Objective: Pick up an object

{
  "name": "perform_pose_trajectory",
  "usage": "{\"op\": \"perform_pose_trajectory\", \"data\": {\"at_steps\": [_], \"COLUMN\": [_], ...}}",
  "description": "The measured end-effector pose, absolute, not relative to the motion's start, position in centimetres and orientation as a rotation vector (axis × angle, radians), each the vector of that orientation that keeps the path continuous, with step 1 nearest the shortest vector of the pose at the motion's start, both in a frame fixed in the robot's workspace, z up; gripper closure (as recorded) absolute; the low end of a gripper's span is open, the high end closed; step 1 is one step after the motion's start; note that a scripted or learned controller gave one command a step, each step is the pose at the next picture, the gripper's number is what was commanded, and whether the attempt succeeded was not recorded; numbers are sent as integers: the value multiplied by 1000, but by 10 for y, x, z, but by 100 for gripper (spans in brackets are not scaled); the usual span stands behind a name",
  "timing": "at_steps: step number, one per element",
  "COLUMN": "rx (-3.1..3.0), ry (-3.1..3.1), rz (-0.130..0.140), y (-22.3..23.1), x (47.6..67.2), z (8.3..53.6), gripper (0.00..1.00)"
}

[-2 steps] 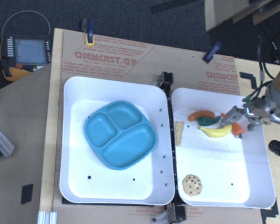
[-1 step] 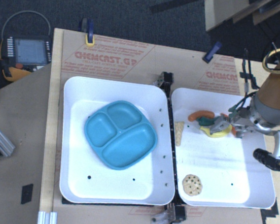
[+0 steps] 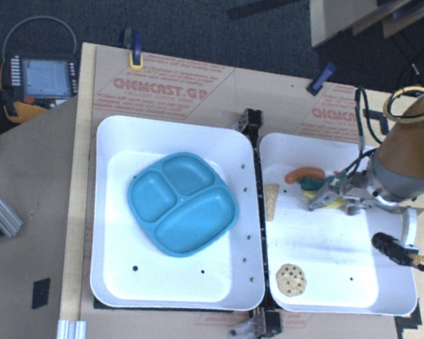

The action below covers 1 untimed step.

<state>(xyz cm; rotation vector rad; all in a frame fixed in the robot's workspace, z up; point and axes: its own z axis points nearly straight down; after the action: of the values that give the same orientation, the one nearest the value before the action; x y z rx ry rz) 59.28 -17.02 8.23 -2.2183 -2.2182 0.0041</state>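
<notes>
- My gripper, upper right of frame, low beside the orange sausage-shaped toy for a grasp (finger spread: cannot tell).
- Round speckled cookie lies well apart, lower in that white bin.

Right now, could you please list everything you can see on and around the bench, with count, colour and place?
Bins: two, white, side by side on the bench.
Divided plate: one, blue, middle of the left bin.
Cookie: one, tan with dark specks, near edge of the right bin.
Carrot-like toy: one, orange, far part of the right bin.
Small green and yellow items: too small to name, beside the carrot-like toy.
Beige piece: one, left wall of the right bin.
Clamps: two, blue, far edge of the bench.
Pendant: one, dark with a screen, left of the bench.
Hand: one, grey, over the right bin's far part.
</notes>
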Motion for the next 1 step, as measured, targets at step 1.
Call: {"op": "perform_pose_trajectory", "data": {"at_steps": [1], "rx": [-2222], "ry": [-2222], "rz": [-1], "y": [-170], "x": [594], "z": [95], "gripper": [100]}}
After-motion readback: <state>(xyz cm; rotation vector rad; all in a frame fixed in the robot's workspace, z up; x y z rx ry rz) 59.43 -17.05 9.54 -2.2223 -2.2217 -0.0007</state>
